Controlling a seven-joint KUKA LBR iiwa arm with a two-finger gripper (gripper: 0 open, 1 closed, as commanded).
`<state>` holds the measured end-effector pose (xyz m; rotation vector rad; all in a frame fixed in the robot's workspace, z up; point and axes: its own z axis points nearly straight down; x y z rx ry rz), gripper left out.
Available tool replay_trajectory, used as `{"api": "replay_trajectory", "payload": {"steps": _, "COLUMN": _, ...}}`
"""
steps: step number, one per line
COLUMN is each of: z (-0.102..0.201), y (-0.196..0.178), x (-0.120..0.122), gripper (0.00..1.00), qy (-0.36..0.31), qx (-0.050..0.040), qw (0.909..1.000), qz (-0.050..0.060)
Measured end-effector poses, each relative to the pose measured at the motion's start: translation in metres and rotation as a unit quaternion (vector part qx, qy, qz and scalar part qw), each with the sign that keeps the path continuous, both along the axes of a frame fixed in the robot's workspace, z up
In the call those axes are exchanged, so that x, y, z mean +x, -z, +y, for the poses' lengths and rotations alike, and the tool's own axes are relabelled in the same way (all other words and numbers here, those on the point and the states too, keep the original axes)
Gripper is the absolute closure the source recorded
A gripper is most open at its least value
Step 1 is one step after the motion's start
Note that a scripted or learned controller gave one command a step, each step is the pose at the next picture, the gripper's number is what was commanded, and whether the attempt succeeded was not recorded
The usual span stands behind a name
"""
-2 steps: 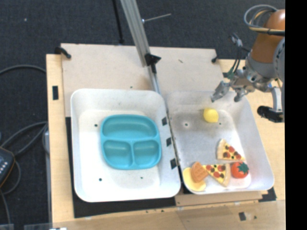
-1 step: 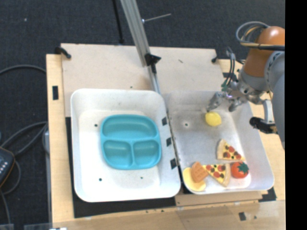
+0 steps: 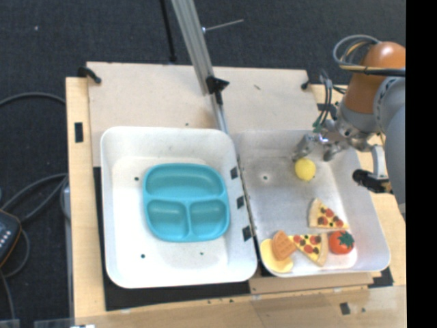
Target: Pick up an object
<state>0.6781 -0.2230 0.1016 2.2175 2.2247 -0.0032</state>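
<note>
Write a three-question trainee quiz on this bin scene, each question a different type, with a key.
1. True or false: the teal tray lies in the left bin.
2. Which item is nearest the gripper? A) tomato B) yellow ball C) teal tray
3. How many pizza slices lie in the right bin?

Key: 1 true. 2 B. 3 two, one above the other.

Arm cut off at right edge; cable at left.

A robotics lab, most likely.
A plywood counter stood on dark carpet, with loose cables and an aluminium rail.
</note>
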Motion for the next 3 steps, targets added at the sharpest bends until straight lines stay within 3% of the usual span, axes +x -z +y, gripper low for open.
{"api": "replay_trajectory", "payload": {"steps": 1, "z": -0.001, "y": -0.013, "x": 0.001, "gripper": 1.0, "qy": -0.001, "qx": -0.0015, "qw": 1.0, "qz": -0.001}}
{"api": "replay_trajectory", "payload": {"steps": 3, "z": -0.003, "y": -0.103, "x": 0.004, "gripper": 1.0, "qy": 0.0, "qx": -0.0006, "qw": 1.0, "qz": -0.004}}
